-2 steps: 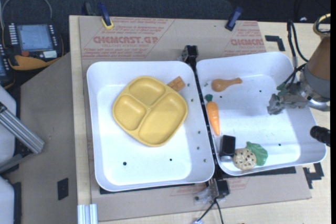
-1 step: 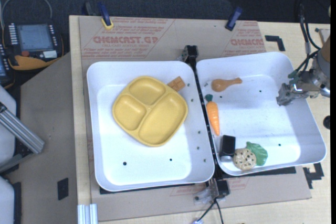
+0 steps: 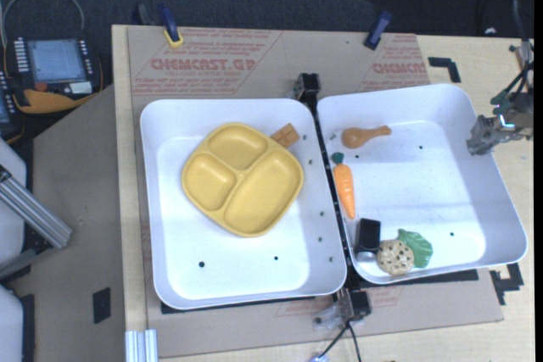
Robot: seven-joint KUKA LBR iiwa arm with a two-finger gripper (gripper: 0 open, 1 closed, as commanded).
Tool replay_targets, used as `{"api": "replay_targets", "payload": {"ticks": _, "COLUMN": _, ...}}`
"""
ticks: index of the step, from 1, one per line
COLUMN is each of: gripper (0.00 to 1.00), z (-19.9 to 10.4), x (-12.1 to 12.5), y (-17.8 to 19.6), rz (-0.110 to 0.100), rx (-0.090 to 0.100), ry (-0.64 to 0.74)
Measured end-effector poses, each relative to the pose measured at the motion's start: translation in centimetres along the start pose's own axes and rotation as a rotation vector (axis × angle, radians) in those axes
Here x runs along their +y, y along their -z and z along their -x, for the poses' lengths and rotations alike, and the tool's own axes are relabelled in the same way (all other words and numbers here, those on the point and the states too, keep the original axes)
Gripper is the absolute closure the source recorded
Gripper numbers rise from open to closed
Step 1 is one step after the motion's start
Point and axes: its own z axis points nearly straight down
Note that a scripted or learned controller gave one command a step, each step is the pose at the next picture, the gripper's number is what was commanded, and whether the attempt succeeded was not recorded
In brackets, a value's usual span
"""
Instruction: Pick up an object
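Claw (image 3: 492,131) at the right bin's (image 3: 441,110) far right rim, outside its floor; finger state not readable, nothing seen in it. Carrot (image 3: 344,189), orange with green top, lies along the bin's left wall. Tan wooden spoon (image 3: 365,135) just above it. Black block (image 3: 368,234), cookie (image 3: 393,257) and green leaf (image 3: 417,245) cluster at the near-left corner. Bin's centre and right floor is bare. Left bin (image 3: 170,208) holds a yellow divided plate (image 3: 243,179).

Lab: clamped bench (image 3: 280,55), teach pendant (image 3: 53,68)
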Motion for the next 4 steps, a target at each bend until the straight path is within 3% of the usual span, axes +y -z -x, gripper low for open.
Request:
{"api": "replay_targets", "payload": {"ticks": 1, "gripper": 1.00, "z": 0.0, "x": 0.1, "y": 0.1, "rz": -0.006, "rx": 0.001, "ry": 0.000}}
{"api": "replay_targets", "payload": {"ticks": 2, "gripper": 1.00, "z": -5.3, "x": -0.1, "y": 0.4, "rz": -0.011, "rx": 0.005, "ry": 0.000}}
{"api": "replay_targets", "payload": {"ticks": 4, "gripper": 1.00, "z": -16.0, "x": -0.5, "y": -2.8, "rz": -0.014, "rx": 0.007, "ry": 0.006}}
